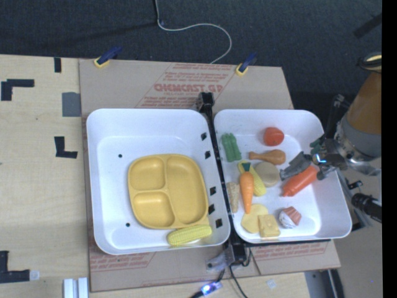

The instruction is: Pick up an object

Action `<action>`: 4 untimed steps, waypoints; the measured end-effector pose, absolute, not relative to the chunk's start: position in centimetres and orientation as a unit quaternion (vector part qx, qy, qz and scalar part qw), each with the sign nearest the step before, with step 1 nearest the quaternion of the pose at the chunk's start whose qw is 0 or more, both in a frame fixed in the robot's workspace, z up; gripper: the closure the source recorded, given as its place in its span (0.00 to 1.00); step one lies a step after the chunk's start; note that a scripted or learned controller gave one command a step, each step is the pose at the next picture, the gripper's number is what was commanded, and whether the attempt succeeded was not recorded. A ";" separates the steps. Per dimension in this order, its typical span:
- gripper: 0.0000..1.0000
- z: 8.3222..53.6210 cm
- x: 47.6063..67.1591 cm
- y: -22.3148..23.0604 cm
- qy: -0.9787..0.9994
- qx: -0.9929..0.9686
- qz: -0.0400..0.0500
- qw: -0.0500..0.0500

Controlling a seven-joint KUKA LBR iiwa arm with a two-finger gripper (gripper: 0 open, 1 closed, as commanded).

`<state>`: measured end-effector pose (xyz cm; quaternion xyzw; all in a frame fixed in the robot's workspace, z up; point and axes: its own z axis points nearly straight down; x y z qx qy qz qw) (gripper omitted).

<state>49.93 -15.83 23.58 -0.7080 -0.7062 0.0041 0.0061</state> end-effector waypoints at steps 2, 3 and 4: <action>0.00 18.0 49.7 -16.0 -0.707 -0.707 0.002 0.003; 0.00 11.6 49.0 -16.0 -0.707 -0.707 0.002 0.004; 0.00 8.3 49.0 -15.9 -0.707 -0.707 0.001 0.001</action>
